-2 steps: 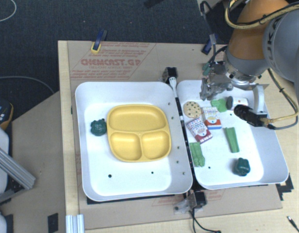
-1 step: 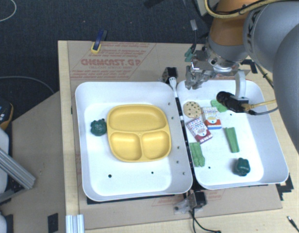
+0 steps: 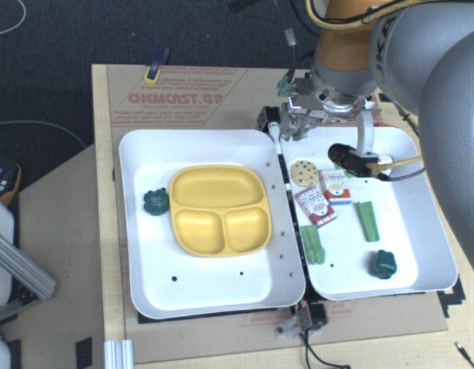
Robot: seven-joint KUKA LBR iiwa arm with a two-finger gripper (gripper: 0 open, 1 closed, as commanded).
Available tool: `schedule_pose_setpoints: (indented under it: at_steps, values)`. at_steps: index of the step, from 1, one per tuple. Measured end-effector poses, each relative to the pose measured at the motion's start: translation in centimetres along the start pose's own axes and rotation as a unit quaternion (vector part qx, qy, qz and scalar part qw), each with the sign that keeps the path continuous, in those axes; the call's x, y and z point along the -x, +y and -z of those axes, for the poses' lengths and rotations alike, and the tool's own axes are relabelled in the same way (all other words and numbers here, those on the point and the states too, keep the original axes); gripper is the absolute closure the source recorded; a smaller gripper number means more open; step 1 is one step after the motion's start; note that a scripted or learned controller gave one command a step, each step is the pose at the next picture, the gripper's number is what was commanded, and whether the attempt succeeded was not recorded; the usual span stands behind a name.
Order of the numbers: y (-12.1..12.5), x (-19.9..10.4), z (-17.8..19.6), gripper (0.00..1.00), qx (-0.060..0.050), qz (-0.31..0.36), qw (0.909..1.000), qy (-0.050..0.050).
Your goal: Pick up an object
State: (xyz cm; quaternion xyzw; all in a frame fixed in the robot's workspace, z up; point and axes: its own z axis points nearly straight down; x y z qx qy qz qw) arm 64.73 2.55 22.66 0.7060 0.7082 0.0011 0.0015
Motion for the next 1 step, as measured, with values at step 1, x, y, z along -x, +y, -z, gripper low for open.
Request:
schedule_pose_setpoints:
  at_steps: [1]
  values:
    - [1.33, -0.60, -0.42, 1.00, 0.000, -0.001, 1.0000, 0.000]
